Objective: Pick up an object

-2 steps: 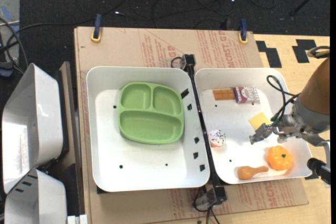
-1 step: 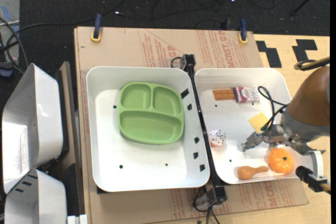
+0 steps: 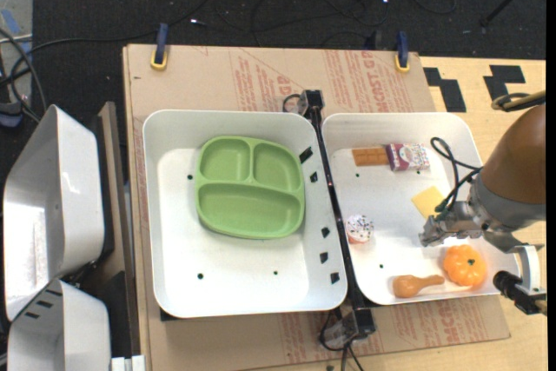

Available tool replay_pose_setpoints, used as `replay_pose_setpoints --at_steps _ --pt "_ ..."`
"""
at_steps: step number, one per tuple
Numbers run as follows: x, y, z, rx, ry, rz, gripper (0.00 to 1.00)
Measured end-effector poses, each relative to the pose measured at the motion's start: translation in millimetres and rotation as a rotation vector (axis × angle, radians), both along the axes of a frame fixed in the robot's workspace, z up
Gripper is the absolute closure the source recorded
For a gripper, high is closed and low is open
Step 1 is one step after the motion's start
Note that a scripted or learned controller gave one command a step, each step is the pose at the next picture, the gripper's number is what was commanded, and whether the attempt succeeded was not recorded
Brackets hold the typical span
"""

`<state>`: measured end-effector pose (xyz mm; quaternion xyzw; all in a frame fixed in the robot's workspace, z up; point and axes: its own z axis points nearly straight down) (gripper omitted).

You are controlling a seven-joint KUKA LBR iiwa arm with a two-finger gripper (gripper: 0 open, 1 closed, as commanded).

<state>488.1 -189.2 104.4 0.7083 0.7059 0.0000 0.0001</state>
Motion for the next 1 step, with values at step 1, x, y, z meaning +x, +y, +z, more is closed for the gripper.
replay_pose_setpoints --at_steps 1 --pt "0.2 8.9 47.0 -0.001 -0.004 0.006 1.0"
